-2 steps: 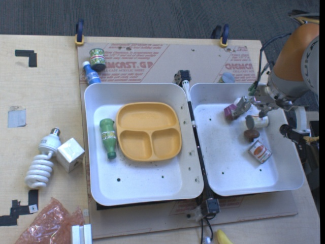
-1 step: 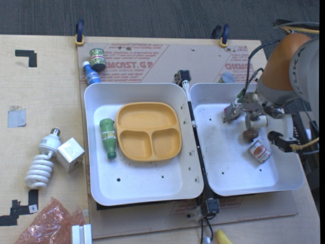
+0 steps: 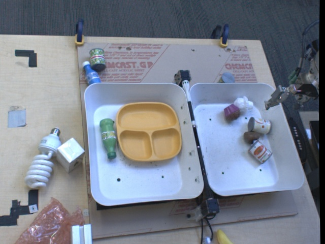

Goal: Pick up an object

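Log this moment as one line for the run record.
arm: at right bin's right edge | gripper: above rim, nothing held | left bin: yellow tray, green bottle | grasp: not yet

The arm (image 3: 310, 80) is cut off by the right edge, so its fingers cannot be made out. At the bottom edge, a red mesh bag (image 3: 48, 222) and a yellow object (image 3: 223, 236) are cropped.

At about three o'clock, the gripper (image 3: 274, 99) shows as a slim grey metal piece with a pale, shiny tip. Behind it sits a darker block with a touch of orange-brown, and thin green and dark cables loop above it.
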Robot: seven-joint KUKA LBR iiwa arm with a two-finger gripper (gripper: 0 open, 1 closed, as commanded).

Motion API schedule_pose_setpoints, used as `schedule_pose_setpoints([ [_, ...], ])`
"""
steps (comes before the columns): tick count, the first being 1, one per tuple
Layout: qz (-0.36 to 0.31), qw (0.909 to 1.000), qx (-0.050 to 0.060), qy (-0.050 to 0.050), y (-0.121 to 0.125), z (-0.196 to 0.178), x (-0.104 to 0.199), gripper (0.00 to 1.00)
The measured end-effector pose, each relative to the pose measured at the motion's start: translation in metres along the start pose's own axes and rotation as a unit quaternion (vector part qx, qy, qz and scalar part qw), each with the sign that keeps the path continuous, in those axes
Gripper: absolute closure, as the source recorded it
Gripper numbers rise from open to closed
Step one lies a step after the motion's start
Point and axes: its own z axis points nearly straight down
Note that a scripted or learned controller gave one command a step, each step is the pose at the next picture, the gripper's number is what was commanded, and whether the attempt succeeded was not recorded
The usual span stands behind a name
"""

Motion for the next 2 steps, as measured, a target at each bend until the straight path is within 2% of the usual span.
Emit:
schedule_pose_setpoints([
  [1,0.0,1.0,-0.004,-0.001,-0.003,0.123,0.018,0.0],
  [2,0.001,1.0,0.001,0.001,-0.058,0.15,0.08,0.0],
])
